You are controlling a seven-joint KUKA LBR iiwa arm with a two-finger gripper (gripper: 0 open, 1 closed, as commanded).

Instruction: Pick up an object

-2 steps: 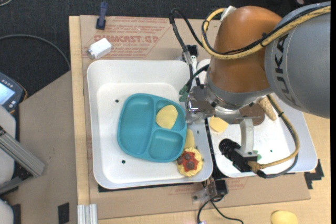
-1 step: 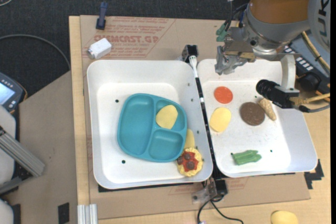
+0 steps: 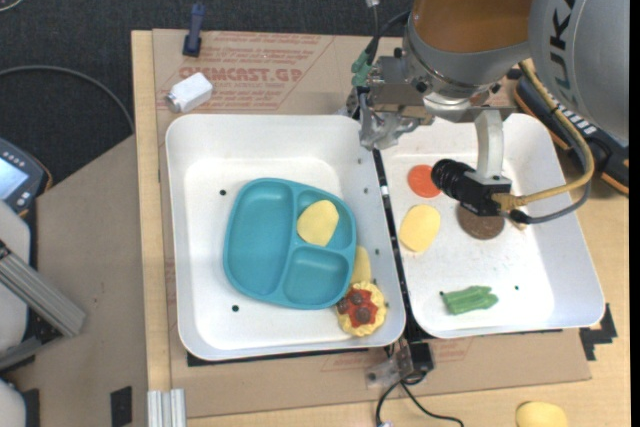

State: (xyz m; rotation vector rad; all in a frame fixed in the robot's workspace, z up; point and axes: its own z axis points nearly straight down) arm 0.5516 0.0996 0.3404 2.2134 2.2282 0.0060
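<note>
The orange disc (image 3: 421,180) lies flat in the right bin (image 3: 560,305), just below and right of the gripper (image 3: 380,130) as viewed, and appears clear of it. The gripper stands over the bins' shared wall; whether it is open or closed cannot be determined. The yellow oval (image 3: 420,227) lies farther below the gripper, and the green piece (image 3: 468,299) lies farthest.

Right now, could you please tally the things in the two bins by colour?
Blue: 1, divided plate
Orange-red: 1, flat disc
Yellow: 2, oval on the plate, oval below the flat disc
Yellow and red: 1, toy food
Brown: 1, round piece
Green: 1, long piece
Total: 7
</note>
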